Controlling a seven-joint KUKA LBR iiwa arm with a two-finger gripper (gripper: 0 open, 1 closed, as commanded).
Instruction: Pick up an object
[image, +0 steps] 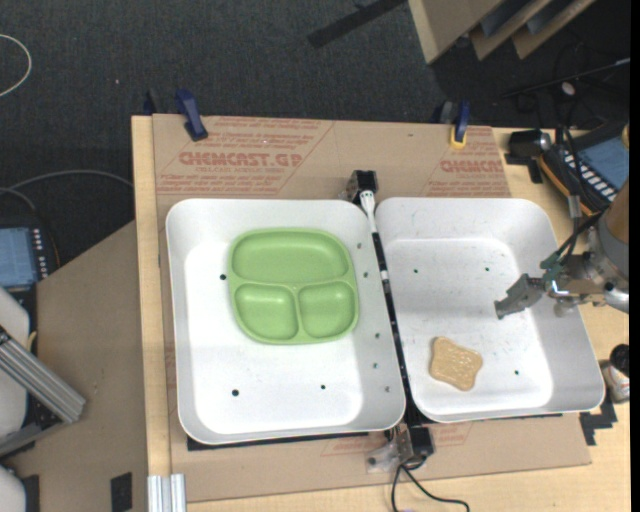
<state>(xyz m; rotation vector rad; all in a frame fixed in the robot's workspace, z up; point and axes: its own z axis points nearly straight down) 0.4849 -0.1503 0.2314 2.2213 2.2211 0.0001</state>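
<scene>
Toast-looking thing, tan and roughly square with bumpy edges, is what we figure counts as the object to grab here, and it's lying flat on the floor of the right bin, down toward the near edge and a bit left of that bin's middle. We've got the end effector coming in from the right side, hanging over the right half of that same bin, up and to the right of the toast and clearly apart from it, nothing touching. One dark finger pokes out to the left and we can make out a second bit near the wrist, but honestly we can't tell from this angle whether the fingers are spread or closed; we see nothing between them. Over in the left bin we've got a green divided plate, one big compartment at the far side and two smaller ones at the near side, sitting in the upper middle of the bin. Both bins sit side by side, touching along the middle seam, on a brown cardboard sheet with red lettering, which is clipped to the table by a blue clamp at the far edge.
</scene>
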